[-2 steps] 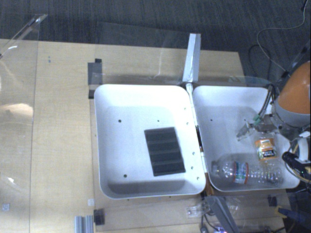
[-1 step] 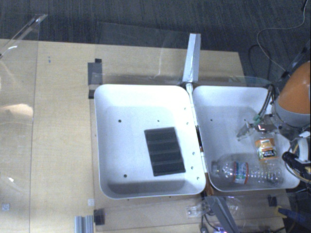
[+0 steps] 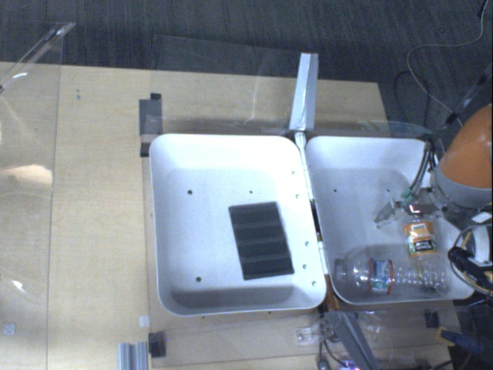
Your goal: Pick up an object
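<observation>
In the left bin (image 3: 169, 206) a black ribbed rectangular pad (image 3: 261, 240) lies flat near the middle. The right bin (image 3: 347, 160) holds a clear plastic bottle (image 3: 389, 274) lying on its side along the front wall, with a blue and red label. A small orange and brown packet (image 3: 420, 237) sits just behind the bottle. My gripper (image 3: 393, 210) hangs low over the right bin's middle, left of and slightly behind the packet, and nothing is seen held in it. The arm's orange band (image 3: 471, 156) is at the right edge.
Both bins rest on a wooden bench (image 3: 92, 230). A grey upright bar (image 3: 304, 99) stands behind the seam between the bins. Cables (image 3: 470, 260) trail by the right bin's right wall. A clear panel (image 3: 31, 168) covers the bench's left part.
</observation>
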`<act>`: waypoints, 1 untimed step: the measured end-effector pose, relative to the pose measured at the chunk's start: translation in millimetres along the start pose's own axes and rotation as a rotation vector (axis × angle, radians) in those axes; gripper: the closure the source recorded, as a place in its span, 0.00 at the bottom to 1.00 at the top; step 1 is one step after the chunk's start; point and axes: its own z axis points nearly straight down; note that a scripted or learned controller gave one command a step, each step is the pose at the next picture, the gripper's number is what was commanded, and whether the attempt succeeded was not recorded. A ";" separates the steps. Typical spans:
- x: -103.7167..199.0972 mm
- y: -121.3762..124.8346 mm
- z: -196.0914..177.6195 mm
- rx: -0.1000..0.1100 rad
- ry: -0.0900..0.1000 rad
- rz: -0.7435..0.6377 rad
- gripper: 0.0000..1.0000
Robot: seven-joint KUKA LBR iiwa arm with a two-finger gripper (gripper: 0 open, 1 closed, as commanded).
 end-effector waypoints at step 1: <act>0.8 3.2 -12.4 -0.008 -0.001 -0.001 1.00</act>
